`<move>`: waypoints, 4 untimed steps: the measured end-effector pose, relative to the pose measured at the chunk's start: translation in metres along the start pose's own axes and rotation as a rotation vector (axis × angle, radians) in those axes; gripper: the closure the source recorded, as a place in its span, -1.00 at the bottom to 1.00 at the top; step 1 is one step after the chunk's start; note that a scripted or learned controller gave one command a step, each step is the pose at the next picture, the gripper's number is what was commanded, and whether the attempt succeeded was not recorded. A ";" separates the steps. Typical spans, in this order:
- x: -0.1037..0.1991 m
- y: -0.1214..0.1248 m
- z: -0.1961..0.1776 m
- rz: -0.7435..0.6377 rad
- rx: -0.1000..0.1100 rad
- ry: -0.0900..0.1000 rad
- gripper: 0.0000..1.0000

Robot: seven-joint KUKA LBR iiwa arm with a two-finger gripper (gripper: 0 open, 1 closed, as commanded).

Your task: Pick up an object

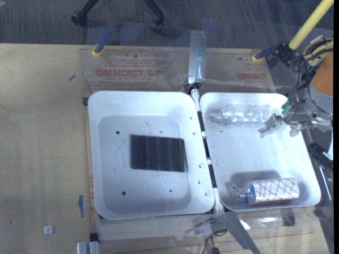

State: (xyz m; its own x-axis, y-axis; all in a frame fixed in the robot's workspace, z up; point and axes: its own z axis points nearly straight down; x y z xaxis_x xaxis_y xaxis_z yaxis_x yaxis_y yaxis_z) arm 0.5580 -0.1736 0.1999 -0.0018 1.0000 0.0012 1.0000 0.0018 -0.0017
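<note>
Clear bottle (239, 114) lying at right bin's (312, 194) far end; light, slick, crushable; best gripped across midbody; gripper (267, 128) just beside it, fingers apart, empty.

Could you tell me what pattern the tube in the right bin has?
A red crosshatch on white, on the tube, in the camera view.

Arm (323, 83) cut off at right edge (likewise chair base (119, 4) at top), gripper (275, 123) state unclear.

Grey arm (318, 97), orange band, pale metal fingers (268, 127)
</note>
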 end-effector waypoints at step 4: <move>0.057 0.083 0.119 -0.317 0.102 0.026 -1.00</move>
State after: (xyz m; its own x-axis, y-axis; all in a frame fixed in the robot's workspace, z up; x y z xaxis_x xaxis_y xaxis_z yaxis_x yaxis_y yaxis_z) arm 0.6411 -0.1165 0.0811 -0.3112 0.9493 0.0433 0.9445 0.3140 -0.0968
